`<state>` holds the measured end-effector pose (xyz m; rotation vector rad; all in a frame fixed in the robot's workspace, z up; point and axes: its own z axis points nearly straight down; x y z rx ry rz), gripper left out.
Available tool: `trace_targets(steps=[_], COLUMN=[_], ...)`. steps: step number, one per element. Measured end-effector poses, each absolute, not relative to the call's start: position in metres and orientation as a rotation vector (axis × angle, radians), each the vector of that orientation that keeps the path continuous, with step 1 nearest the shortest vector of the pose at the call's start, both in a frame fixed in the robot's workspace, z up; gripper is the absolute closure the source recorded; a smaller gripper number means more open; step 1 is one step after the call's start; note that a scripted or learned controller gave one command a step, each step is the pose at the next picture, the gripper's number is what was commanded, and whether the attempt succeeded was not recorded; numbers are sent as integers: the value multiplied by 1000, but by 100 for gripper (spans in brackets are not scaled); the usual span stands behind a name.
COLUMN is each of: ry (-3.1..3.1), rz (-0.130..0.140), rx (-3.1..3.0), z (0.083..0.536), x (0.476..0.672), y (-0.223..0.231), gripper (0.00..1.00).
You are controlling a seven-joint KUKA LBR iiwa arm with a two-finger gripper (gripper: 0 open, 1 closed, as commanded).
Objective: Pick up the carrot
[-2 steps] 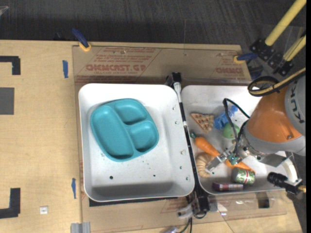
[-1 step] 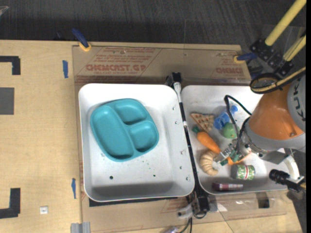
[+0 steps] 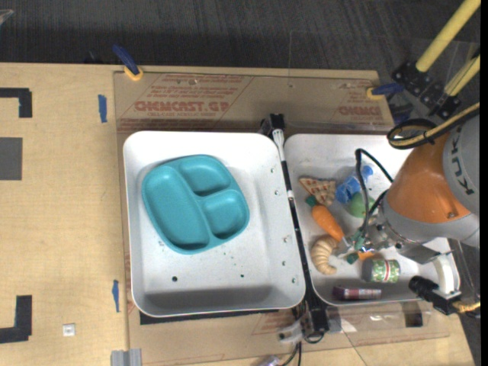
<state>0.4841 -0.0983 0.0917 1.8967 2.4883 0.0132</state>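
Camera view: small tapered orange carrot (image 3: 328,221) w/ green top lies tilted in right shallow white plastic bin (image 3: 301,152). Gripper (image 3: 364,244) hangs just right of carrot; can't tell how it's set or if it has hold of anything. Curved tan croissant (image 3: 324,254) just below carrot, ridged waffle wedge (image 3: 316,188) just above. Smooth teal three-compartment tray (image 3: 196,202) sits well left of carrot, in left white bin (image 3: 259,280).

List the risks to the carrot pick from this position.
1. Crowding: the orange toy carrot lies in the right white bin close to a tan croissant-shaped pastry, a wedge-shaped pizza slice and a green-and-blue toy. The hand may well catch a neighbour instead.
2. The carrot lies slanted, so a misaligned closing could push it aside.
3. The black cable looping over the bin might snag.
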Motion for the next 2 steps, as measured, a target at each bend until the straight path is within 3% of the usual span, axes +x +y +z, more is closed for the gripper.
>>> trace_targets(steps=[1, 2], ry=[2262, 2157], rz=[1, 0], rx=[2179, 2283], z=[184, 184], x=[480, 567], y=[-7, 24], gripper=[100, 100])
